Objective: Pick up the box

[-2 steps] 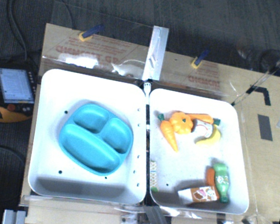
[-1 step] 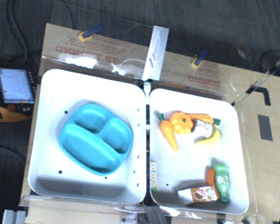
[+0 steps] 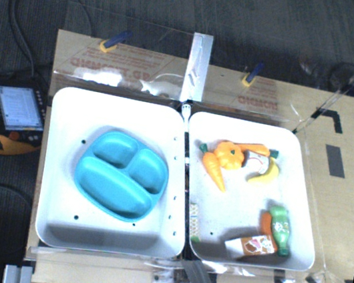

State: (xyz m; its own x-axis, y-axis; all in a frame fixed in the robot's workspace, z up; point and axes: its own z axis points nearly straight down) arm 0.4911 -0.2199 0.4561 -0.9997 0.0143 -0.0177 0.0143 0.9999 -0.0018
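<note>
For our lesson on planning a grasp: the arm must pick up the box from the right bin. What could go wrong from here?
1. The box lies tight against the green bottle, so the jaws might catch or shove the bottle instead.
2. It sits close to the right bin's front wall, leaving little room to come down beside it.

the left bin (image 3: 60, 151) carries a blue divided tray (image 3: 122, 174) lying near its middle. in the right bin (image 3: 303, 193), an orange toy figure (image 3: 230, 154), a carrot (image 3: 215, 170) and a banana (image 3: 264, 172) crowd together toward the far edge, the carrot touching the figure. a green bottle (image 3: 279, 230) lies near the right edge toward the near right corner, and a handheld pendant with a lit screen (image 3: 9, 111) rests on the dark floor to the left of the bench (image 3: 339, 220).
</note>
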